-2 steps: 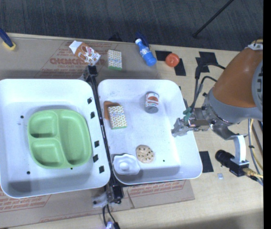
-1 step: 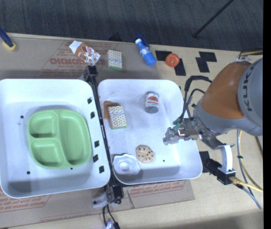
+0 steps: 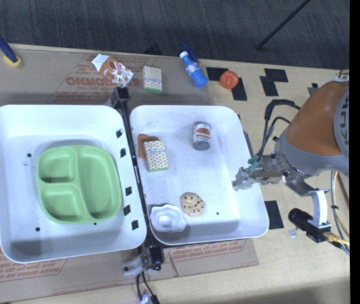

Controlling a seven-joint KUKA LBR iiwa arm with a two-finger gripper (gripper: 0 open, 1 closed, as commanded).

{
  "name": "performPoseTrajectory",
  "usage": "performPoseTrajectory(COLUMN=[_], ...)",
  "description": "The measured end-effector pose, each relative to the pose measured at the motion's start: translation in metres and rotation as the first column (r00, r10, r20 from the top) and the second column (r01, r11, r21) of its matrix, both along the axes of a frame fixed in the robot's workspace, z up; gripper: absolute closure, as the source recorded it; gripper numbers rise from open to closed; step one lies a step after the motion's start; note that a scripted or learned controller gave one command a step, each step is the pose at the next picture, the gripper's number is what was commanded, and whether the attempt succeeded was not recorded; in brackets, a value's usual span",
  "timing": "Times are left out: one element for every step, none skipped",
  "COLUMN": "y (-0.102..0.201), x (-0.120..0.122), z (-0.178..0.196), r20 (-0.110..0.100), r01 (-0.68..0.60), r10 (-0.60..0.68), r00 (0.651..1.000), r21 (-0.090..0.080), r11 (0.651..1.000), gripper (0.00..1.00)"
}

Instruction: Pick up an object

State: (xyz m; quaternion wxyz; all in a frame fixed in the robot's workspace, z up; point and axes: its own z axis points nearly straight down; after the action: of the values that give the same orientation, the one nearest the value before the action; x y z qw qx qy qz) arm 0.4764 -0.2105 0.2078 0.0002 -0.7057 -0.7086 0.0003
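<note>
The right bin (image 3: pixel 227 116) holds a small can (image 3: pixel 201 135) near its back, a patterned packet (image 3: pixel 155 155) lying over an orange bar (image 3: pixel 143 144) at the left, a round cookie (image 3: pixel 192 204) near the front and a white cup-like piece (image 3: pixel 166 218) in the front left corner. My gripper (image 3: pixel 246 177) hangs over the right rim of this bin, to the right of the cookie and the can, with nothing seen in it. The arm covers most of the gripper.
The left bin (image 3: pixel 6 122) holds a green divided tray (image 3: pixel 78 182). Behind the bins on the bench lie a snack bag (image 3: pixel 111 71), a small patterned box (image 3: pixel 152 79), a blue bottle (image 3: pixel 193 69), an orange ball (image 3: pixel 229 79) and a blue-yellow clamp (image 3: pixel 6 50).
</note>
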Motion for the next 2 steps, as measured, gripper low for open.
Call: performPoseTrajectory(y=[0.029, 0.069], x=[0.000, 0.056], z=[0.001, 0.067], r20=[-0.002, 0.002], r01=[-0.003, -0.002], r10=[0.003, 0.002], r00=[1.000, 1.000], r21=[0.001, 0.000], r11=[1.000, 1.000], gripper=[1.00, 1.00])
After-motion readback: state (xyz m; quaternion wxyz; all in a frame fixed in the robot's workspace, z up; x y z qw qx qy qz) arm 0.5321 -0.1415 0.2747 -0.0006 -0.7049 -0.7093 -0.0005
